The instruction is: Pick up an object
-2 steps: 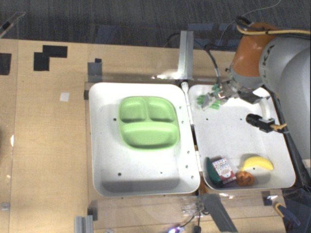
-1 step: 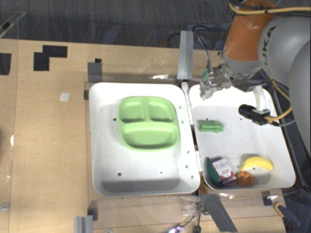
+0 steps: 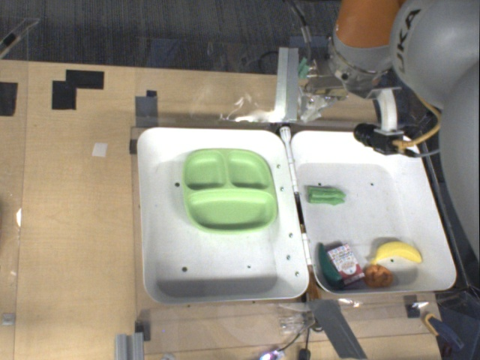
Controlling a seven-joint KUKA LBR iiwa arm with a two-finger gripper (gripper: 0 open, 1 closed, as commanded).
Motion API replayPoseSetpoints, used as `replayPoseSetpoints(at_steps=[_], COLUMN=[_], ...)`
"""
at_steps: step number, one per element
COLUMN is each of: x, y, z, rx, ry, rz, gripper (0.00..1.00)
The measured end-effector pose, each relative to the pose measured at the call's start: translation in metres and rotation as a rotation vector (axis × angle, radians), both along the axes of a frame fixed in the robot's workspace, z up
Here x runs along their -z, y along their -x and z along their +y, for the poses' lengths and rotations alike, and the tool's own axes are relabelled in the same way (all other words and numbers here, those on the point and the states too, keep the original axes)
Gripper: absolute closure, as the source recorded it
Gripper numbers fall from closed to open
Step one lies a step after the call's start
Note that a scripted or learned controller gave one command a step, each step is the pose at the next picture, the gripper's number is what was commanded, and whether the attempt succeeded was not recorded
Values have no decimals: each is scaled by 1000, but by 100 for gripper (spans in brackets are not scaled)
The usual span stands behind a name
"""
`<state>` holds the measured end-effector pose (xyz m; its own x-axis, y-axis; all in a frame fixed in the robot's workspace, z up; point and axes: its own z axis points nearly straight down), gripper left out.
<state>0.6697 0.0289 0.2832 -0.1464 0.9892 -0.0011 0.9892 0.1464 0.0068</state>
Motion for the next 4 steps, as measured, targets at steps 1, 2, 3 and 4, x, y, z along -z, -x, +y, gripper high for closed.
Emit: replayPoseSetpoints(at_steps=[1,2,3,4], x=[-96,25,-29,-107], y=[0,54,53,0], z=[-39,-22,-25,-93], rx=[59,46,6,106], ry=[0,-1,-1,0], rz=[-1,4,0,-1], gripper=[100,100,100,100])
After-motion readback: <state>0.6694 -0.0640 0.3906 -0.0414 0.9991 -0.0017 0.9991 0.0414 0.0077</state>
